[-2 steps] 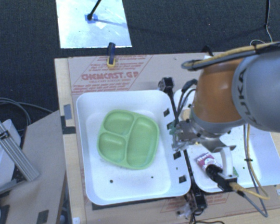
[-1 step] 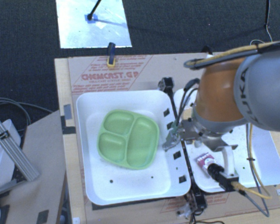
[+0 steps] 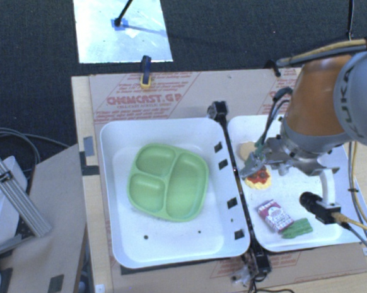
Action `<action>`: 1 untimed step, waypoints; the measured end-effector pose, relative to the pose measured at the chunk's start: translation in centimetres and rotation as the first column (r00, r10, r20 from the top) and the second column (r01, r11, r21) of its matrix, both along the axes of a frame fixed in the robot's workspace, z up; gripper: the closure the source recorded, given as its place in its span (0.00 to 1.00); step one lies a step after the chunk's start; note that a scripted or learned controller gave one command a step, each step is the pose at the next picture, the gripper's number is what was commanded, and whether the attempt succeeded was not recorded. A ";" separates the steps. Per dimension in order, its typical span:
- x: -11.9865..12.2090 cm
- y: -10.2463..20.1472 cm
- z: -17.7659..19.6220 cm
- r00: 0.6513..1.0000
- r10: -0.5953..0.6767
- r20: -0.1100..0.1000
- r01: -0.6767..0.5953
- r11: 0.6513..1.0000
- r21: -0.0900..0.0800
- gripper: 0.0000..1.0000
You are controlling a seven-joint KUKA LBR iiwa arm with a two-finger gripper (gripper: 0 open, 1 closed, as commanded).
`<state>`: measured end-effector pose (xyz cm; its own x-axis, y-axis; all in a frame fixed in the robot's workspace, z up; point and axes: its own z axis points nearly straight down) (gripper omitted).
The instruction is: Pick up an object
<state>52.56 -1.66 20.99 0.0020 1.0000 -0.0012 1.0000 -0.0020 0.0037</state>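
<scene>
Grey two-finger end effector [image 3: 253, 166] above red-and-yellow toy [image 3: 259, 180] in right white bin [image 3: 348, 234], finger state cannot be told, green divided plastic plate [image 3: 168, 182] in left white bin [image 3: 124, 242]

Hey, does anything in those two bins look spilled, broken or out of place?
Nothing spilled or broken. The green divided plate lies flat but turned askew in the left bin; small items sit loose in the right bin.

The arm [image 3: 332, 102] hides part of the right bin [image 3: 245, 128]; the fingers are blurred.
</scene>
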 end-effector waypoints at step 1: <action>-4.0 6.2 -2.6 1.000 0.007 -0.005 -0.007 1.000 0.003 0.00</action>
